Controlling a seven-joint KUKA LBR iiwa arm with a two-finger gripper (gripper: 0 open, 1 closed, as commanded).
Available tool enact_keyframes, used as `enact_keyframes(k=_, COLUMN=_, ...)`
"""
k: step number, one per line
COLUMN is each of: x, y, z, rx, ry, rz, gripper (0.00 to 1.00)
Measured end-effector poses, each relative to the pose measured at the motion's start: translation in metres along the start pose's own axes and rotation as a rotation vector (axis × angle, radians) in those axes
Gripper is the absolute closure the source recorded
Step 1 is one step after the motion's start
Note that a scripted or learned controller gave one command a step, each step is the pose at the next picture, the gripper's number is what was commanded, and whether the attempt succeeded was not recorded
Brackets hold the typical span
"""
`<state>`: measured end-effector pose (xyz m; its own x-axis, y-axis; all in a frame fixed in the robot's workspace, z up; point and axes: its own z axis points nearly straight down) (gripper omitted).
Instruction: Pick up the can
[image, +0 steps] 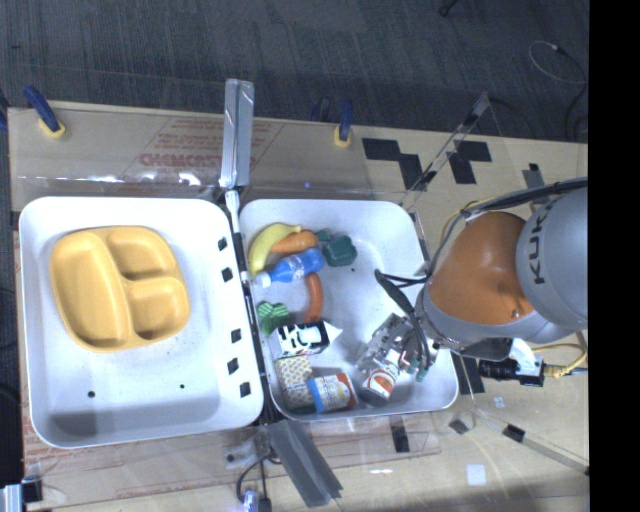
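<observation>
Right now I make out the can (377, 381) lying tilted near the front right corner of the right bin (433, 255), beside a blue-capped container (330, 392). My gripper (398, 352) sits low, just above it, seemingly touching; I cannot tell how it is set. I judge this the grasp approach; next comes a centred close, then a lift.

"KU" on grey arm (560, 260); bench print unreadable.
</observation>
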<state>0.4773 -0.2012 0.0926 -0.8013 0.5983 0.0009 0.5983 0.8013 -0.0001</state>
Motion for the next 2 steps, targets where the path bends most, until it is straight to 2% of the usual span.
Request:
enact_keyframes(k=1, x=0.0, y=0.001, z=-0.011, rx=-0.001, ry=-0.001, rz=-0.006, gripper=1.0)
enact_keyframes(k=2, x=0.026, y=0.035, z=-0.117, rx=0.0, ry=-0.002, rz=0.078, gripper=1.0)
